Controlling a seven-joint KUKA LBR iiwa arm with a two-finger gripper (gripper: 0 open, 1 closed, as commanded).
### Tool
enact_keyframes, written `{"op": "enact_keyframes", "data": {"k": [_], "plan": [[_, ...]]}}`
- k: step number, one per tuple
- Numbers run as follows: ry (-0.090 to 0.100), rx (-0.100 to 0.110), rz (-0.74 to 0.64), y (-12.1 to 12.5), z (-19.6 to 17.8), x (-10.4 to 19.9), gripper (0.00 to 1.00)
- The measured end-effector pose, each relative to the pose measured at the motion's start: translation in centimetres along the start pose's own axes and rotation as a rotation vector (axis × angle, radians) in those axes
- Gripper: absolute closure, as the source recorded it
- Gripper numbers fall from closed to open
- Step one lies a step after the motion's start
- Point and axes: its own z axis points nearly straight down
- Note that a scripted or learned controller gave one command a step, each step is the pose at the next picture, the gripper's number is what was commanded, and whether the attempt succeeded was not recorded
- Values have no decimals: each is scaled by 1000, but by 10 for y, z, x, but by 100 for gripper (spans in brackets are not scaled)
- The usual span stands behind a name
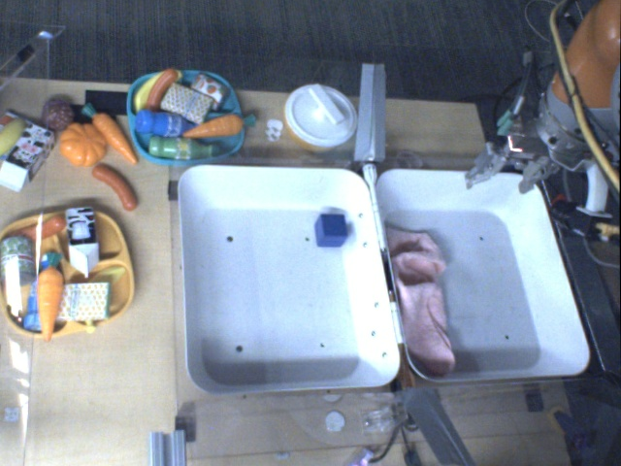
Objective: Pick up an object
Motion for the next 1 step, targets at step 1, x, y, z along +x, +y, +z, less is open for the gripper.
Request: {"op": "enact_keyframes", "data": {"k": [1], "plan": [[1,1,-298,-39,116,23,0]]}}
